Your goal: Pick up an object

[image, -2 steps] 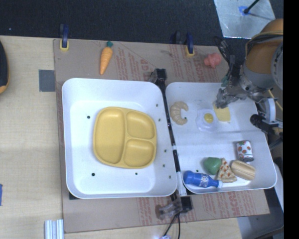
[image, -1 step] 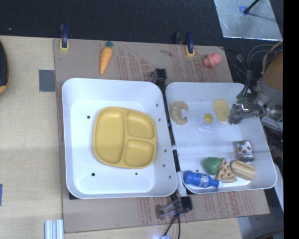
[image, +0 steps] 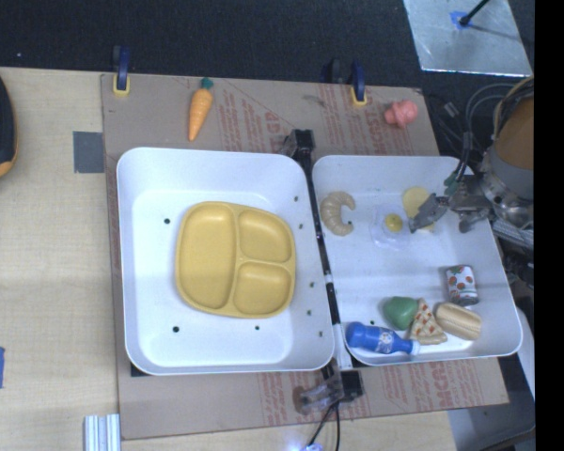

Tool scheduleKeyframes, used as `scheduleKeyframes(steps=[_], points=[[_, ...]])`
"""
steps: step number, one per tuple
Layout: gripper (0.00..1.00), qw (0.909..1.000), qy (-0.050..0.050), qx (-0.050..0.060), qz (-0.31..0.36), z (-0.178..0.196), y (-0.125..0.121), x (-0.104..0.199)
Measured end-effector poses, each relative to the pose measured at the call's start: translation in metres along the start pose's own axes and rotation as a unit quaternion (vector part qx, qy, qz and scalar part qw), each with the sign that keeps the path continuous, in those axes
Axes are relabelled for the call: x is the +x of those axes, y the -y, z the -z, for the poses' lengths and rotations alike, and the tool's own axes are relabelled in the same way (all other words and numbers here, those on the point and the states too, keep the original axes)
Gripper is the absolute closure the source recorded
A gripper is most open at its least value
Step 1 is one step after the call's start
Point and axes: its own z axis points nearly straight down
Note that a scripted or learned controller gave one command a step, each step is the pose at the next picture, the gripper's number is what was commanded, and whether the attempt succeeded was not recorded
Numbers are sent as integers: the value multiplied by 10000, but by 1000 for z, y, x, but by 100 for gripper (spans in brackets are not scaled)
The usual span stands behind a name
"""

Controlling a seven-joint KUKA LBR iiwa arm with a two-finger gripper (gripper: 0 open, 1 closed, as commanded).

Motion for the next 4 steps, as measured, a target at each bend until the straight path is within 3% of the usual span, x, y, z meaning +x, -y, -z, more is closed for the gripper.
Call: scheduleKeyframes(steps=[1,2,3,4], points=[[0,10000,10,-10,23,-66,-51,-18],[0,10000,1,-15,15,-62,-75,-19],[100,10000,9,-1,34,-52,-74,-19],[100,10000,-15,29,-6,-24,14,2]])
